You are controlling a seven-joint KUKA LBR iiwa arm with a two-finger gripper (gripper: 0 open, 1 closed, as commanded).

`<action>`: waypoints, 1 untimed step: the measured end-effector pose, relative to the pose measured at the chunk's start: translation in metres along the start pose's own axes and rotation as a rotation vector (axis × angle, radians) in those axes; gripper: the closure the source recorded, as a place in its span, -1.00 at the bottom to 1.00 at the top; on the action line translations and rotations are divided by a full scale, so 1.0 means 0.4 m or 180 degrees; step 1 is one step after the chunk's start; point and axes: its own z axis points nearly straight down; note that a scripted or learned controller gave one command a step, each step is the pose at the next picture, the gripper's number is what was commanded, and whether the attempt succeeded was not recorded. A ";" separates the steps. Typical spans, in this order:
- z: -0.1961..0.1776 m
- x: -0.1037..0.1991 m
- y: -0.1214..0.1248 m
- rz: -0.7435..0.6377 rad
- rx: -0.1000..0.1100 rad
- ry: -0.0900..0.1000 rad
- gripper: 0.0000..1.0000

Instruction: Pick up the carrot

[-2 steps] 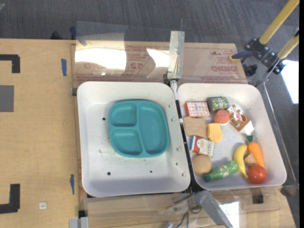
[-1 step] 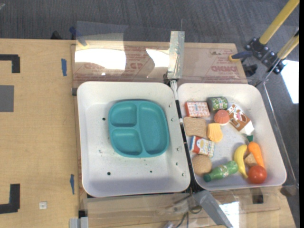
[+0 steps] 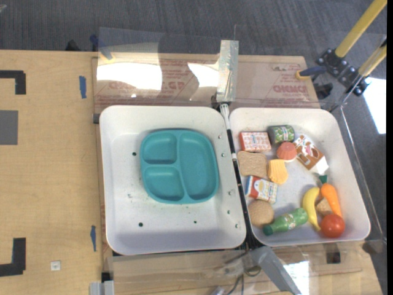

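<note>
Two shallow white bins sit side by side. Left bin [image 3: 112, 183] holds a teal divided plate [image 3: 180, 166] at its centre, probably set there as a drop spot. Right bin [image 3: 351, 165] is crowded with toy food. The carrot [image 3: 331, 199] lies in its near right corner, just right of a banana [image 3: 311, 205], its near end touching a tomato [image 3: 332, 225]. Such tight neighbours likely make a clean grasp awkward.

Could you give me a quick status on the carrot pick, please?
Carrot lying in right bin, near corner, untouched. Banana against its left side, tomato at its tip. Tight for a pick.
</note>
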 end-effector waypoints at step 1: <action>-0.030 -0.006 -0.002 0.0005 0.0020 -0.0028 1.00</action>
